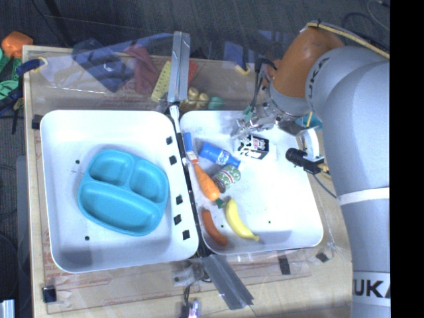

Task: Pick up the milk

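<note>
We record two white bins side by side on the bench (pixel 40 257). The left bin (pixel 59 177) holds a blue divided tray (pixel 124 191), lying flat near the bin's middle.

The right bin (pixel 291 211) holds the remaining items. Along its left side we note a blue bottle (pixel 217 156) lying on its side, a carrot (pixel 207 184) just near of it, a small green-labelled can (pixel 227 177) touching the carrot's right side, a yellow banana (pixel 238 221) toward the near edge, and a reddish-brown sausage (pixel 213 229) to the left of the banana, against the bin's near-left corner.

The milk (pixel 254 146), a small carton with black-and-white markings, lies in the far part of the right bin, just right of the blue bottle.

The arm (pixel 351 111) enters from the right, its orange band (pixel 298 58) above the far edge of the right bin. The claw (pixel 255 121) hangs at the far side of the right bin, directly above and just far of the milk; whether it is apart or together we cannot tell, nor whether it touches the carton.

Behind the bins, beyond a clear wall, we list several blurred coloured objects (pixel 132 68).
</note>
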Controlling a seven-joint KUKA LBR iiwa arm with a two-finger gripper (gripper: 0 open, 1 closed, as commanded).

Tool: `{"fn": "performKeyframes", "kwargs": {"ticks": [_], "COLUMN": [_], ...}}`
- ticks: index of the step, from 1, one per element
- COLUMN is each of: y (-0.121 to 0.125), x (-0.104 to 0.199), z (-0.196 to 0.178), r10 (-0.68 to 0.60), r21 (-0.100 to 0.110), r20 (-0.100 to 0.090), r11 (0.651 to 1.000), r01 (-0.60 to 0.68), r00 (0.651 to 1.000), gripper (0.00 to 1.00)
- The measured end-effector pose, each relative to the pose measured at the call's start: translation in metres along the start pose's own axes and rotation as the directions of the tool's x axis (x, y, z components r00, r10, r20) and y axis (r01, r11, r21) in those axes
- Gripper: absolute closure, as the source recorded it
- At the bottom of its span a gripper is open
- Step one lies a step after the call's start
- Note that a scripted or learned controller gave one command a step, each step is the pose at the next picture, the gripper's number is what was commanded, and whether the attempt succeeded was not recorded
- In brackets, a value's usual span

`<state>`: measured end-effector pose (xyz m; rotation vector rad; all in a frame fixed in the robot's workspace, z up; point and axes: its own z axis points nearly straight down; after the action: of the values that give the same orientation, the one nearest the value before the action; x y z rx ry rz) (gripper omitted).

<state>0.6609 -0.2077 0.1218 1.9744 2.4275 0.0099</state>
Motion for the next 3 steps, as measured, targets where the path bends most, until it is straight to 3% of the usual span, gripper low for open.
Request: {"fn": "performKeyframes", "kwargs": {"ticks": [1, 3], "y": [-0.0004, -0.0004], "x": [0.0002, 0.0002], "z": [0.0008, 0.0008], "r10": [0.000, 0.000], "r21": [0.002, 0.002], "r20": [-0.001, -0.001], "r11": [1.000, 1.000], "r01": [0.000, 0.000], "r00": [1.000, 1.000], "gripper": [0.00, 0.00]}}
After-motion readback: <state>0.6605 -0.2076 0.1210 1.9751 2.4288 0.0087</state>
